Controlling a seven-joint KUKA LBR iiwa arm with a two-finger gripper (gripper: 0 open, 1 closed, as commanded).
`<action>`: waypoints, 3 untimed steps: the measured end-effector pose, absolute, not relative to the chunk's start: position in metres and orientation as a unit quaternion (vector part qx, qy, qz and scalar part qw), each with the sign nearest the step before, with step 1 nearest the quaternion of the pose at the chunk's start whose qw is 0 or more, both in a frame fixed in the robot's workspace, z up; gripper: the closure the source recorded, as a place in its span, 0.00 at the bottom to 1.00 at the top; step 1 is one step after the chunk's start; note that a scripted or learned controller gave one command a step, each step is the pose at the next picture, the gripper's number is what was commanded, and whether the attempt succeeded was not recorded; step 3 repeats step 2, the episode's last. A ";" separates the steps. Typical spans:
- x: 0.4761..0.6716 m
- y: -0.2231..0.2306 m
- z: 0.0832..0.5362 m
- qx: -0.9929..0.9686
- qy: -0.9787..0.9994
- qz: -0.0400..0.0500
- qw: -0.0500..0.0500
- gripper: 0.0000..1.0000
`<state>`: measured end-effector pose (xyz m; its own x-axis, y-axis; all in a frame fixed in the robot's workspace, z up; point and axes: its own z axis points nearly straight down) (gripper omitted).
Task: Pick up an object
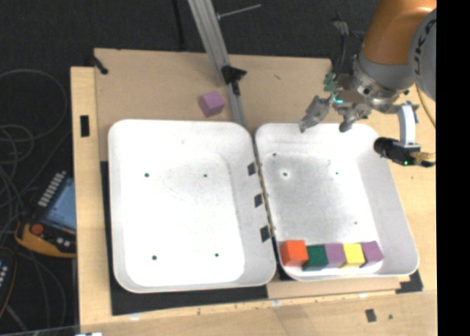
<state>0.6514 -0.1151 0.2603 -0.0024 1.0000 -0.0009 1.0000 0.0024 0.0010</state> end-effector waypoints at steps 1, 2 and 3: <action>0.617 -0.153 0.159 0.708 0.706 -0.003 -0.002 0.00; 0.615 -0.201 0.095 0.709 0.706 -0.001 0.002 0.00; 0.615 -0.201 0.095 0.709 0.706 -0.001 0.002 0.00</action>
